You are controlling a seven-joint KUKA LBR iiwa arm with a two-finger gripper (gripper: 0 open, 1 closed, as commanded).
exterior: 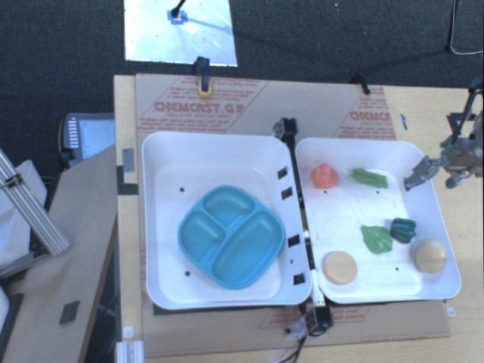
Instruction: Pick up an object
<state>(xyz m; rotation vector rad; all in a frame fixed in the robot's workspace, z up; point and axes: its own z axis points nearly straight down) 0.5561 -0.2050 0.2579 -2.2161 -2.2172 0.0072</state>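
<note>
The tool [435, 169] hangs over the right bin's [378, 287] far right rim; I cannot tell its state. Inside lie an orange ball [325, 176], green pieces [369, 177] and two tan rounds [339, 268].

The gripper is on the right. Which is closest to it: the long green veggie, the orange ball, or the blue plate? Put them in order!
Counting out from the gripper, at the right bin's far right edge:
1. Long green veggie, far side of the right bin.
2. Orange ball, same bin, just left of the veggie.
3. Blue plate, over in the left bin.
</note>
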